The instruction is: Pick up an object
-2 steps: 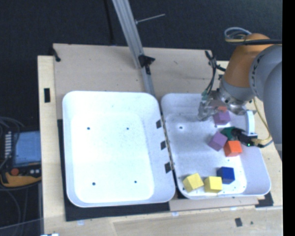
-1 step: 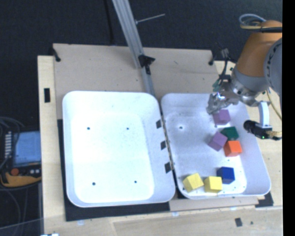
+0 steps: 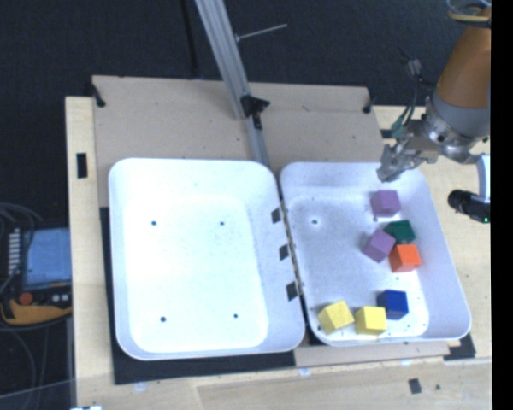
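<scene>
The arm [image 3: 466, 67] reaches in from the right, grey metal with a smooth orange band above the wrist. The gripper [image 3: 392, 167] hangs over the far edge of the right bin [image 3: 325, 229], and whether the jaws are wide or narrow, you cannot tell from this slant. Nothing sits between them.

Just below the gripper lies a purple block [image 3: 385, 202], matte and square-edged, near the bin's far right corner. A second purple block [image 3: 379, 245] rests tilted a little nearer, touching a green block [image 3: 400, 231] and an orange block [image 3: 405, 257], all 3 bunched together. A blue block [image 3: 393, 303] sits near the front, just beside 2 yellow blocks [image 3: 335, 317] [image 3: 370, 319] along the front rim.

Both bins are shallow glossy white plastic with rounded corners; the left bin [image 3: 197, 254] shows a few small dark dots. They sit on a pale wooden bench [image 3: 81, 135].
</scene>
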### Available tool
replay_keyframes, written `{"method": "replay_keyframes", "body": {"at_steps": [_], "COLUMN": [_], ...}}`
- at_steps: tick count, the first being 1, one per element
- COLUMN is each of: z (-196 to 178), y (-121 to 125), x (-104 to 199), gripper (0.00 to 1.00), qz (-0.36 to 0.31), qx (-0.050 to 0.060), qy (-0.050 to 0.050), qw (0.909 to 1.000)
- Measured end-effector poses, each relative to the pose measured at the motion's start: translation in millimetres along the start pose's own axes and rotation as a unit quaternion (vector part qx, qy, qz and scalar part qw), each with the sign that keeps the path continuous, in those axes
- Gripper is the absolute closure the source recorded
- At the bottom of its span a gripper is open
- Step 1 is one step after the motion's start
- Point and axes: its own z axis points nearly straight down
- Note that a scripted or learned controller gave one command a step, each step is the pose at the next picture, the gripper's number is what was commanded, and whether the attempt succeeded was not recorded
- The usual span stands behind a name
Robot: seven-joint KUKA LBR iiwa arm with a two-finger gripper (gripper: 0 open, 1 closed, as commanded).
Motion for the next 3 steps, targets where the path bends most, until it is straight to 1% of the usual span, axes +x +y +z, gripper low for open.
{"method": "replay_keyframes", "body": {"at_steps": [1,2,3], "z": [-27,-34,-38], "y": [1,-10,-16], "x": [-2,47,95], "gripper": [1.00,1.00,1.00], "qz": [-0.002,-0.005,-0.005], "qx": [0.002,0.004,0.004], "qy": [0.001,0.002,0.002], "qw": [1.0000,1.0000,1.0000]}}
